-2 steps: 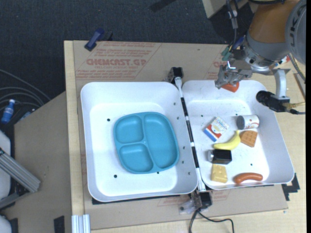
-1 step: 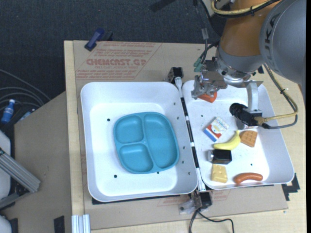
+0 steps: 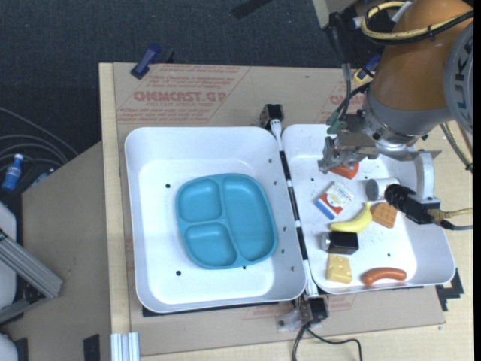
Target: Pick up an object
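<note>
Sausage (image 3: 384, 276) at right bin's (image 3: 440, 265) near edge, hand (image 3: 340, 159) low over red object (image 3: 346, 171), grip state unclear, blue plate (image 3: 225, 220) left.

This looks like a robotics lab. A brown paper-faced bench board (image 3: 188, 89) printed with red lettering sits on dark carpet (image 3: 113, 13). Loose cables (image 3: 30, 138) trail at the left edge, with what may be aluminium framing (image 3: 30, 265) at lower left. Clamps (image 3: 271, 115) fix the white bins (image 3: 143, 201).
</note>
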Action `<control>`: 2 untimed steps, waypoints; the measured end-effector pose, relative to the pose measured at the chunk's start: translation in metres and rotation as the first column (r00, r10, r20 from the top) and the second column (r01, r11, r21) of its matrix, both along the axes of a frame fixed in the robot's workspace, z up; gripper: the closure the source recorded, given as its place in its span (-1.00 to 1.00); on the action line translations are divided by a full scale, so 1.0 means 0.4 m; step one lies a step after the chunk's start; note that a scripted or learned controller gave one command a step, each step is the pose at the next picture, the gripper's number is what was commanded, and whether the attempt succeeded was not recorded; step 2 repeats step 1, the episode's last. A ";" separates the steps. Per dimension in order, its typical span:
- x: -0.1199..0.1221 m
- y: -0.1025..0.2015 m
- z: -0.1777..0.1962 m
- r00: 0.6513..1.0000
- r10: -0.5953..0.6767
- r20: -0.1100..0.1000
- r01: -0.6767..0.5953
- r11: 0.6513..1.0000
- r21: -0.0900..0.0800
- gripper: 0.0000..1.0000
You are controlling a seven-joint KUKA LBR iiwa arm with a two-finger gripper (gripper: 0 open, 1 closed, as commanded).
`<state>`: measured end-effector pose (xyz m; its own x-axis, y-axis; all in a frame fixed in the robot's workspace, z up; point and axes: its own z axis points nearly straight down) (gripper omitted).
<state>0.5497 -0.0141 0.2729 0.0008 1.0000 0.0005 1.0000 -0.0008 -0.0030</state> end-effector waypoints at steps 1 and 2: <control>0.157 -0.106 -0.054 1.000 0.000 0.003 0.000 1.000 -0.001 1.00; 0.157 -0.106 -0.054 1.000 0.000 0.003 0.000 1.000 -0.001 1.00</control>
